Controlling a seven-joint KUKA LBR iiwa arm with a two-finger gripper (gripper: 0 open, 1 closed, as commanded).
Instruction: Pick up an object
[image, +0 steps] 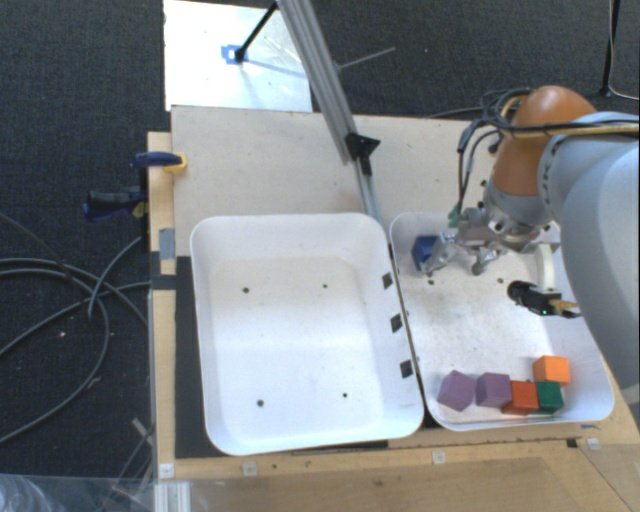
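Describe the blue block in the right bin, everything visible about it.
The blue block is a small, solid-looking piece in plain mid-blue, roughly cube-shaped with a matte face. It sits in the far left corner of the right bin, close to the bin's wall. The hand is right beside it and looks to touch its right side; a grip cannot be confirmed. It lies well apart from the other blocks.

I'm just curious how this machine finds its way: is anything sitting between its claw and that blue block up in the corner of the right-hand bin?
Nothing visible does. The gripper is right beside the blue block in the right bin. The purple, orange and green blocks lie along the bin's near edge, away from it.
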